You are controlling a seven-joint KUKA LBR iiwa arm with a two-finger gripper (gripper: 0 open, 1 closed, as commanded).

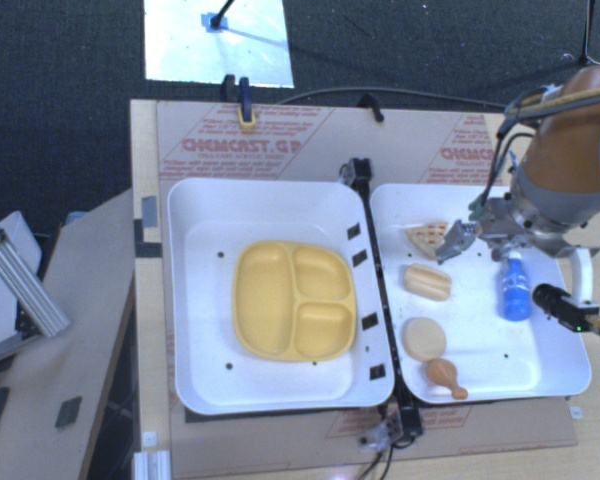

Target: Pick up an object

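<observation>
The right bin (540,373) holds a tan waffle-like wedge (425,236), a pale bread roll (427,282), a round beige cookie (424,338), a brown drumstick (446,376) and a blue bottle (515,288) with a white cap. My gripper (458,241) hangs over the upper part of this bin, just right of the wedge and above the roll, left of the bottle. Nothing shows in its grasp. The grey arm with its orange band (580,88) comes in from the upper right.
The left bin (195,218) carries a yellow divided plate (292,300). A black divider strip (370,268) runs between the two bins. Behind them lies a brown board (280,138) with clamps, and an aluminium rail (20,278) stands at the far left.
</observation>
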